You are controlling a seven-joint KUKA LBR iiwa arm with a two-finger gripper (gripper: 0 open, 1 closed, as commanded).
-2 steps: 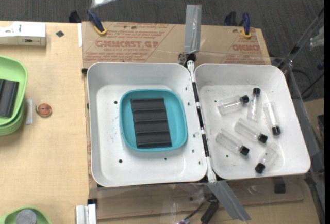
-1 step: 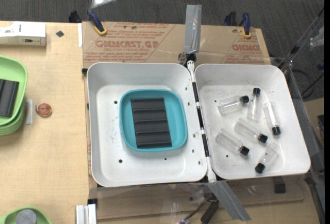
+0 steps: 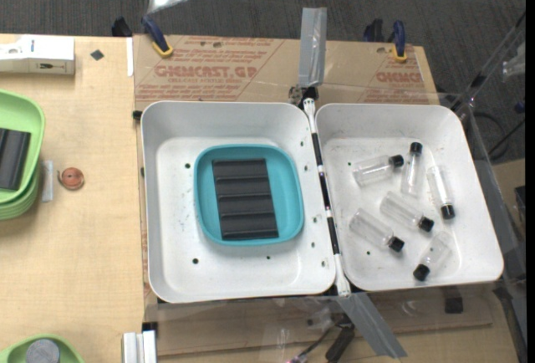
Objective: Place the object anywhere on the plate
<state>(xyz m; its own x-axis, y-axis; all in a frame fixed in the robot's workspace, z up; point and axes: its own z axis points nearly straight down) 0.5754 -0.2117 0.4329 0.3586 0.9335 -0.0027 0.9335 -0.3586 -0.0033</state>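
A teal plate [image 3: 206, 173] lies in the left white bin [image 3: 167, 135], with a black ribbed insert [image 3: 244, 197] resting on it. The right white bin [image 3: 468, 177] holds several clear plastic vials with black caps, lying on their sides. One vial [image 3: 378, 170] lies near the bin's middle left, another [image 3: 407, 212] near the centre, and one [image 3: 432, 258] by the front right corner.
A green dish [image 3: 21, 156] with a dark block sits at the far left of the wooden bench. A small orange disc [image 3: 72, 178] lies beside it. Cardboard [image 3: 251, 69], held by clamps, lies behind the bins. A white box [image 3: 38, 56] rests at the back left.
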